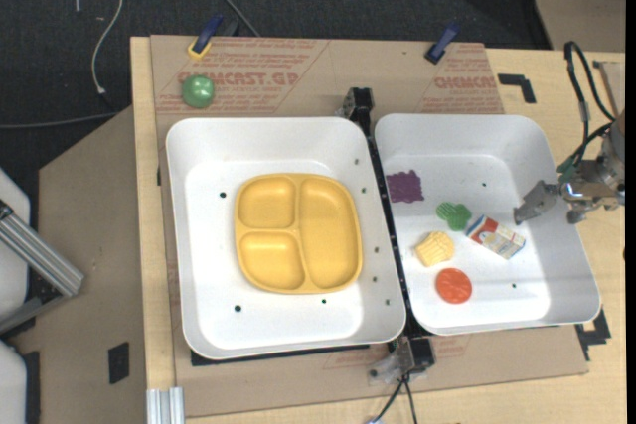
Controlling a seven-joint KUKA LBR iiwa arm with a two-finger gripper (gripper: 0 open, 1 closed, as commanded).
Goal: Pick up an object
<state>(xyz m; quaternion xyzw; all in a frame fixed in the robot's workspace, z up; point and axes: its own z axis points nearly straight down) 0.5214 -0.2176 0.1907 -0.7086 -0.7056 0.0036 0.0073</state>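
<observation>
Left bin (189,213): shallow, white, rounded corners, well left of the jaws. In it, a glossy yellow plate (298,231) with three compartments. Right bin (556,303): same make. Gripper (537,202): grey metal, over its right side; jaw state cannot be told. Just left of the jaws: red-and-white packet (495,235), pale yellow ridged wedge (434,247), flat orange disc (454,285), green lobed piece (454,213), purple rough-edged piece (403,185).

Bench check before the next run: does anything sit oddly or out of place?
One green ball lies on the cardboard outside both bins, beyond the left bin, away from the toys in the right bin.
</observation>
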